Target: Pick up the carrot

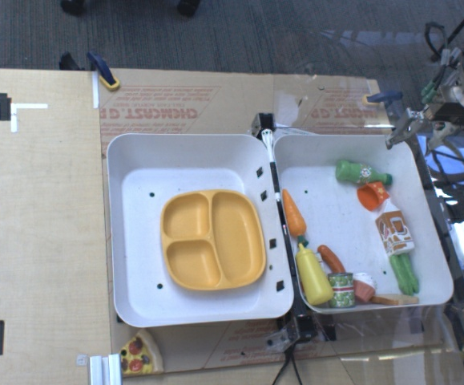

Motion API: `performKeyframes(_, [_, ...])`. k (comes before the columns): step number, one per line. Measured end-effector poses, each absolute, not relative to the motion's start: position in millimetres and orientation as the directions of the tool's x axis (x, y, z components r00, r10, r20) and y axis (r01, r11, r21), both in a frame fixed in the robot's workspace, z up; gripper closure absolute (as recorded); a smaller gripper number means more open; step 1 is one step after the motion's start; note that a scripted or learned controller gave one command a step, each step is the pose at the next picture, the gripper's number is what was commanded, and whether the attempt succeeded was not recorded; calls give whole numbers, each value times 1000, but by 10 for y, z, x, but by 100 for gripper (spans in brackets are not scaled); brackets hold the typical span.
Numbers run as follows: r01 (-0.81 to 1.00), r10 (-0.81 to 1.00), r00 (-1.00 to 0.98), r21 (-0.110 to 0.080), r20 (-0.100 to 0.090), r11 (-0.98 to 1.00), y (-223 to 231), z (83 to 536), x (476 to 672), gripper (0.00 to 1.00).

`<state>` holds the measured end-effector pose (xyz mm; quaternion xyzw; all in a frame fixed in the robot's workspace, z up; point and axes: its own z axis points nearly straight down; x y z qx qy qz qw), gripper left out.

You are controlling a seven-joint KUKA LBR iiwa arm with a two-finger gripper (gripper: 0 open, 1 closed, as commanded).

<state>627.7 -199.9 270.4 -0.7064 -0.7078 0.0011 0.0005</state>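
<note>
Carrot (pixel 293 213) lying in the right bin (pixel 424 215), hard against its left wall, tip pointing up the frame, leaves-end down toward the yellow bottle (pixel 312 275). End effector (pixel 424 120) parked at the bin's far right corner, well apart from the carrot; cannot tell how far open, too small and tangled with cables, and nothing seen in its hold.

Likely trouble from here, as judgement only:
- Wall too close on the carrot's left side; a finger coming down there could strike the rim or the divider between bins and abort the grasp.
- Yellow bottle nearly touching the carrot's lower end, sausage (pixel 331 258) just beside; a low grasp could catch either instead.
- Tapered, smooth shape; a pinch near the thin tip apt to squirt out.
- Long reach across the bin over the green bottle (pixel 361 172) and orange cup (pixel 373 195).

Count: two bins, one yellow plate (pixel 213 239) with three compartments in the left bin (pixel 135 215), one carrot, one yellow bottle, one sausage, one can (pixel 341 289), one green bottle, one orange cup, one carton (pixel 393 233), one cucumber (pixel 405 273).
</note>
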Motion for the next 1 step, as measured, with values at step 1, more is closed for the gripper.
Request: performKeyframes(1, [999, 999, -46, 0, -2, 46, -979, 3909, 6287, 0])
